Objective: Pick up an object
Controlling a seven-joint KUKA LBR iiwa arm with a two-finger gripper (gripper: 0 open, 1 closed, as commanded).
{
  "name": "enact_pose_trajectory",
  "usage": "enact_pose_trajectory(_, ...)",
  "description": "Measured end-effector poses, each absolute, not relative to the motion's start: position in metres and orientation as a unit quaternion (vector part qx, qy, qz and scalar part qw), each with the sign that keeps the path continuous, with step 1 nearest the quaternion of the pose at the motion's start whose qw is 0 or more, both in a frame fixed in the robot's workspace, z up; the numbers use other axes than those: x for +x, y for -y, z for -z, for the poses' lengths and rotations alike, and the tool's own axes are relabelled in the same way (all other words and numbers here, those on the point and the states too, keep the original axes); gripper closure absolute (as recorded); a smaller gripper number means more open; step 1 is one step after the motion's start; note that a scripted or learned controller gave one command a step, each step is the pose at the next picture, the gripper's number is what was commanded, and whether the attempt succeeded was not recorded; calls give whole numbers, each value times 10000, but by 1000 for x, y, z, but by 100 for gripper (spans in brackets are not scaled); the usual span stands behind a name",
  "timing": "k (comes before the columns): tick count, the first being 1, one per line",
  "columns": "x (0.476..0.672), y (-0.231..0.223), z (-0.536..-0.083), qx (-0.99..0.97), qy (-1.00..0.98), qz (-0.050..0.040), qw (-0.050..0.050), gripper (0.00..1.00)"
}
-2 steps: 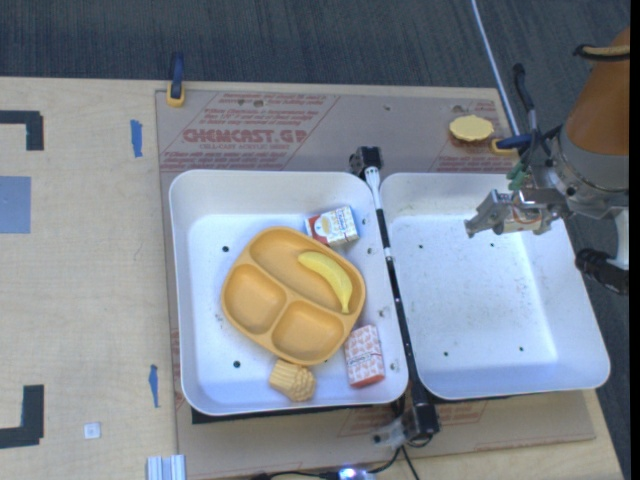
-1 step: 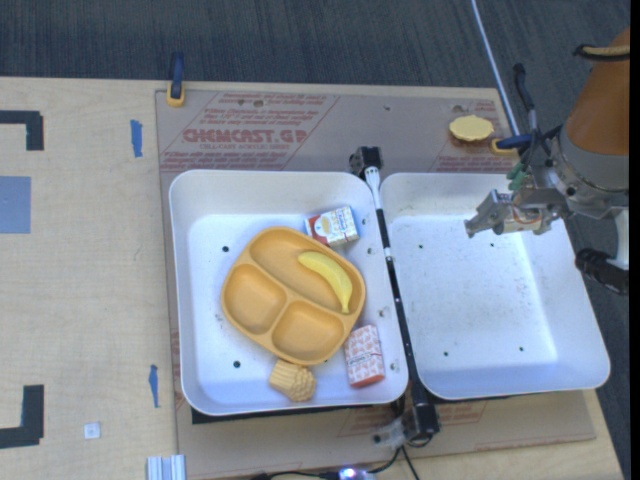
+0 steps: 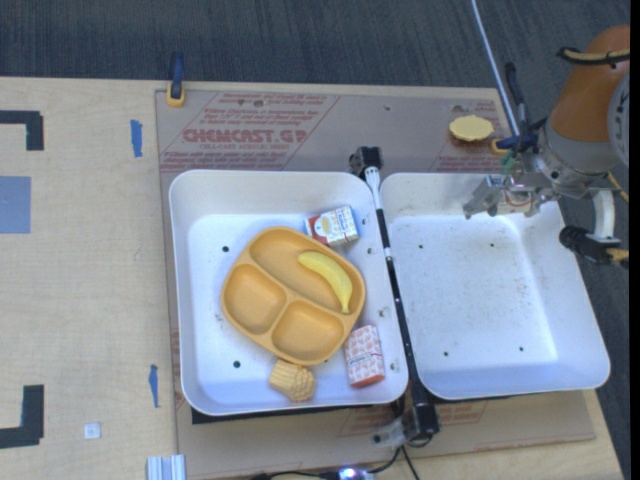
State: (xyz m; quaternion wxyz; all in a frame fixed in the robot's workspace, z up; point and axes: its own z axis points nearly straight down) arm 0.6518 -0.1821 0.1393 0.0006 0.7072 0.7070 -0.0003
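The left bin (image 3: 190,268) holds an orange divided plate (image 3: 262,298) with a yellow banana (image 3: 331,276) lying in its upper right compartment. A small white and red carton (image 3: 334,225) stands just behind the plate. A red and white packet (image 3: 365,355) and a piece of corn (image 3: 292,378) lie by the plate's front edge. My gripper (image 3: 497,198) hangs over the far edge of the right bin (image 3: 500,308), well away from all these objects, with nothing seen in it.
A round yellow item (image 3: 471,128) lies on the cardboard behind the right bin, close to the gripper. A black divider (image 3: 385,258) runs between the two bins. Wooden bench surface stretches to the left.
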Motion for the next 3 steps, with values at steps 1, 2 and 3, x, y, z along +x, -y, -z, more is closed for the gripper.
enact_pose_trajectory(1, 667, 173, -86, 7067, -7075, -5, 10, 0)
enact_pose_trajectory(2, 667, 126, -85, 7066, -7076, 1, -11, 0)
enact_pose_trajectory(3, 667, 91, -85, 7066, -7076, 3, -13, 0)
